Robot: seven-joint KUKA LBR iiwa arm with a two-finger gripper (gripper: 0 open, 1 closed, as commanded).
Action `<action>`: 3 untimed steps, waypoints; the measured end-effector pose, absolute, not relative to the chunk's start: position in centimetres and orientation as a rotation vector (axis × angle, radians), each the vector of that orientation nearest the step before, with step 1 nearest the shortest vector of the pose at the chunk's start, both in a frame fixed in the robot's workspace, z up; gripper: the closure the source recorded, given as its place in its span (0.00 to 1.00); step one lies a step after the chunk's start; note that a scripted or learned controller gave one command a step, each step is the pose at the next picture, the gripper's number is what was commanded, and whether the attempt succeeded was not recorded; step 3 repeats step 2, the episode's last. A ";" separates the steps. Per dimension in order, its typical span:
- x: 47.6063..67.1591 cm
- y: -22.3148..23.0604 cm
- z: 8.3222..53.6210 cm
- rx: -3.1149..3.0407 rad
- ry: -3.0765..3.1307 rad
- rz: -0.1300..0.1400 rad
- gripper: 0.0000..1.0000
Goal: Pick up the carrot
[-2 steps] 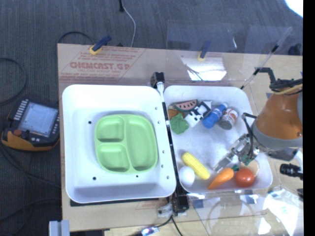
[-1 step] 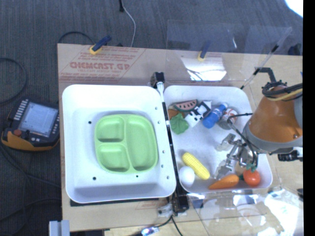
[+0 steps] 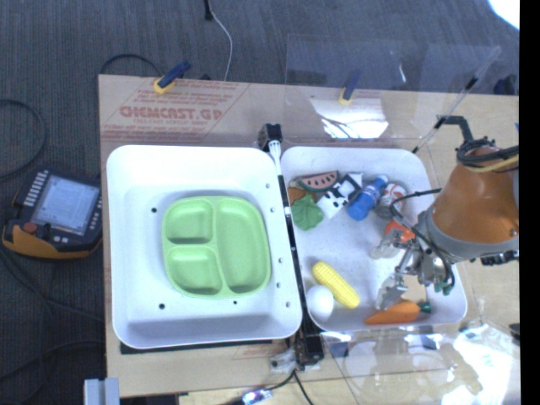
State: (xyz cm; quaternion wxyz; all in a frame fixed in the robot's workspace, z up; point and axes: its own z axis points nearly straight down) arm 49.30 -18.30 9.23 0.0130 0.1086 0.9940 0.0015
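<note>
a robotics lab — teach pendant [image 3: 52, 213] on grey carpet, clamped cardboard bench [image 3: 181, 112], white bins [image 3: 122, 226] of toy food.

Red printed lettering on the flat brown cardboard sheet [image 3: 173, 112] under the bins reads roughly "CHEMCAST GP".

green plate [image 3: 216, 245], corn [image 3: 335, 283], egg [image 3: 320, 299], blue bottle [image 3: 366, 198]

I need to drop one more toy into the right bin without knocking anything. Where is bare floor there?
The right bin has bare floor mid-left, between the green toy and the corn. Its back edge is crowded with the watermelon slice and blue bottle. The front right is taken by the gripper above the carrot.
</note>
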 end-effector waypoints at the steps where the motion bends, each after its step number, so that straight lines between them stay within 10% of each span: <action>1: 49.0 -18.4 9.2 0.718 3.038 0.001 0.00; 3: 49.2 -19.5 9.2 0.401 3.094 0.008 0.00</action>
